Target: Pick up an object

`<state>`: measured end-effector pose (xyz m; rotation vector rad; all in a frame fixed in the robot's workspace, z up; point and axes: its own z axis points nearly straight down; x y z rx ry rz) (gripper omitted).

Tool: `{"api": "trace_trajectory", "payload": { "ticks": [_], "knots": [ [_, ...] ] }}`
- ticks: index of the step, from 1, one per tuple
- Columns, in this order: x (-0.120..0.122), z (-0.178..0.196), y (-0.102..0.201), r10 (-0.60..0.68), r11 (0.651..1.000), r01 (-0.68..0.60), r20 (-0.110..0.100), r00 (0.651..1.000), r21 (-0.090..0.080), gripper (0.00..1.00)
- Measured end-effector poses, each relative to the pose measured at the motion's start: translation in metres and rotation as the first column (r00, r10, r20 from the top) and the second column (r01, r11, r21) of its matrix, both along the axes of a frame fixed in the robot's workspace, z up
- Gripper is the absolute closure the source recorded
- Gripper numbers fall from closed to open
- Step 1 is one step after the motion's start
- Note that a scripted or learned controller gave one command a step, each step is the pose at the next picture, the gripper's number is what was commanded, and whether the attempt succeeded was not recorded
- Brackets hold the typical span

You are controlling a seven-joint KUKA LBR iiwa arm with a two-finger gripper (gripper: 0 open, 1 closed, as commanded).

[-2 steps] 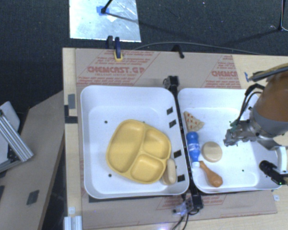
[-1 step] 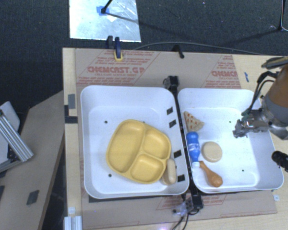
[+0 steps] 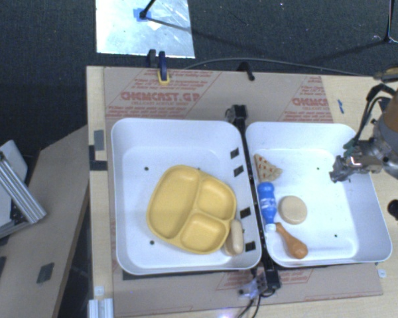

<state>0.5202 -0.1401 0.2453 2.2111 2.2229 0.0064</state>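
Observation:
In the right bin (image 3: pixel 318 144) lie a waffle-patterned wedge (image 3: pixel 267 169), a blue bottle (image 3: pixel 266 203), a round tan disc (image 3: pixel 293 209) and a brown drumstick-shaped piece (image 3: pixel 291 241). They cluster at the bin's left side. The left bin (image 3: pixel 179 134) holds a yellow divided tray (image 3: pixel 192 209) with a pale bread-like roll (image 3: pixel 235 237) at its lower right corner. My gripper (image 3: pixel 341 170) hangs over the right bin's right side, well apart from the objects, with nothing seen between its fingers.
The arm (image 3: pixel 391 144) comes in from the right over the bin's rim. A black divider strip (image 3: pixel 249 191) runs between the two bins. A cardboard sheet (image 3: pixel 205 95) lies beneath the bins. A metal frame (image 3: pixel 13 184) stands at the far left.

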Motion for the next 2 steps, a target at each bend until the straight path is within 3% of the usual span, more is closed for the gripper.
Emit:
{"api": "trace_trajectory", "payload": {
  "ticks": [2],
  "knots": [
    [0.057,-0.011,0.103,0.005,1.0,-0.005,-0.004,1.0,0.004,1.0]
  ]
}}
